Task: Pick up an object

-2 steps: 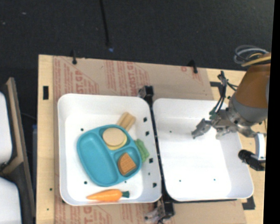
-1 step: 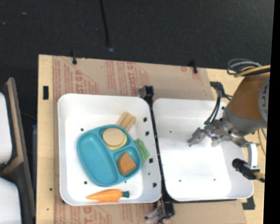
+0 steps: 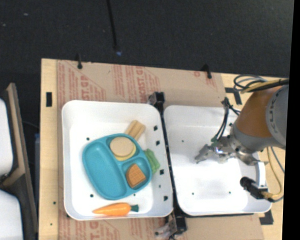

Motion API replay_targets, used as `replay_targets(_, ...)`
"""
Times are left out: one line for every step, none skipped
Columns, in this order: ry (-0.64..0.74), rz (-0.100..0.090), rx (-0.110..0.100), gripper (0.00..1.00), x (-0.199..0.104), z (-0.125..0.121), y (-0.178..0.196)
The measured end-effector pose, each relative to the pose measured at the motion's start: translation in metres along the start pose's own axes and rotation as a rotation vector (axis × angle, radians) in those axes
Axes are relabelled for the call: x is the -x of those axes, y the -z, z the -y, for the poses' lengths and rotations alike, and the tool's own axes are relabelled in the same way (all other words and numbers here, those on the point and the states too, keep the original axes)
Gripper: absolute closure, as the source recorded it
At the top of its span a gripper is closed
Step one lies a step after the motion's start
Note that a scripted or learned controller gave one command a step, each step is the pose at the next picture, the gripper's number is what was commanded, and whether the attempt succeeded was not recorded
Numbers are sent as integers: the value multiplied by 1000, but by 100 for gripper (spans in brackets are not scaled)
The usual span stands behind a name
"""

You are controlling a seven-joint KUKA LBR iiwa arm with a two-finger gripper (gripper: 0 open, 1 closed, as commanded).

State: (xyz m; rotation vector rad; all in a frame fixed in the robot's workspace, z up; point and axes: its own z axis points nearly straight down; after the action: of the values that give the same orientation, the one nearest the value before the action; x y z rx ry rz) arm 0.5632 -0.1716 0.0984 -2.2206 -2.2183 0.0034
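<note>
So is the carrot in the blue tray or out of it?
Out. The carrot lies on the left bin's floor, just below the tray.

Left bin (image 3: 69, 138): tray (image 3: 99, 172) at centre, carrot (image 3: 116, 209) near of it, wooden block (image 3: 135, 129) far of it. Right bin (image 3: 190, 124): gripper (image 3: 207, 154) over its middle.

A light wooden bench top (image 3: 48, 152) is covered by a printed cardboard sheet (image 3: 117, 80) (red lettering), set against dark carpeted floor (image 3: 145, 26). A thin black cable (image 3: 112, 24) crosses the floor.
</note>
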Motion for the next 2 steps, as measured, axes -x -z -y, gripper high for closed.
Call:
replay_targets(-1, 1, 6, 100, 1, -2, 13)
replay_targets(1, 2, 10, 100, 3, -3, 77)
